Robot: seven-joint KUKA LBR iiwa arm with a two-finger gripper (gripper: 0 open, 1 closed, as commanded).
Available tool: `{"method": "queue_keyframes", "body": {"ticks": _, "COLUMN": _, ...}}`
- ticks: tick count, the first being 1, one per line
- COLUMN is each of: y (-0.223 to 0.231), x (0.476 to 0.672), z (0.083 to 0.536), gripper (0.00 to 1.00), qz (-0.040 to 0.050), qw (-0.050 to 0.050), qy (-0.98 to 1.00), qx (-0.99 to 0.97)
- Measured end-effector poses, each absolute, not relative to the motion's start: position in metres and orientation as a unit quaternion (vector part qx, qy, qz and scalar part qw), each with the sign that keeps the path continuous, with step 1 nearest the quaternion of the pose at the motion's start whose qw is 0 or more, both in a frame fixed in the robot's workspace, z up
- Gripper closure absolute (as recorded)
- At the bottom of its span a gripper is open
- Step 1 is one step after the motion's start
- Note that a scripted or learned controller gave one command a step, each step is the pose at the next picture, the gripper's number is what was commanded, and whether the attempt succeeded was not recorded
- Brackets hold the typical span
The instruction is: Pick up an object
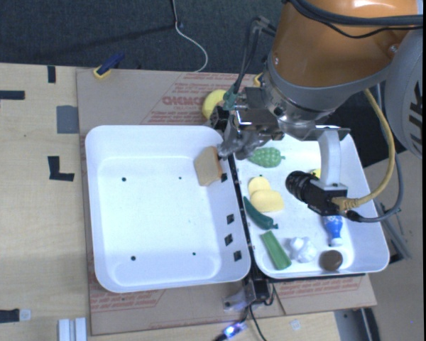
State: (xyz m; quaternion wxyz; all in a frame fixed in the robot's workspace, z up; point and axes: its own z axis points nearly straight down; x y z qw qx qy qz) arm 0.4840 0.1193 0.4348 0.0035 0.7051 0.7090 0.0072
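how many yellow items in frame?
2, maybe more under the arm. A yellow ball sits outside the bins, behind them; a yellow toy lies in the right bin.

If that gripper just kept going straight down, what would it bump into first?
Probably the tan block at the left bin's right edge, just below the gripper, or the divider beside it; depth is hard to judge.

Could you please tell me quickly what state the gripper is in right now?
Gripper: over the divide between the two bins, next to the tan block; whether it is open, shut or holding anything cannot be told.
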Motion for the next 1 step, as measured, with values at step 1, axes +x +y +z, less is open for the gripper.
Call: {"method": "queue_keyframes", "body": {"ticks": 1, "y": 0.221, "x": 0.4819, "z": 0.3364, "gripper": 1.0, "qz": -0.0033, "qw": -0.002, "qy": 0.711, "qx": 0.704}}
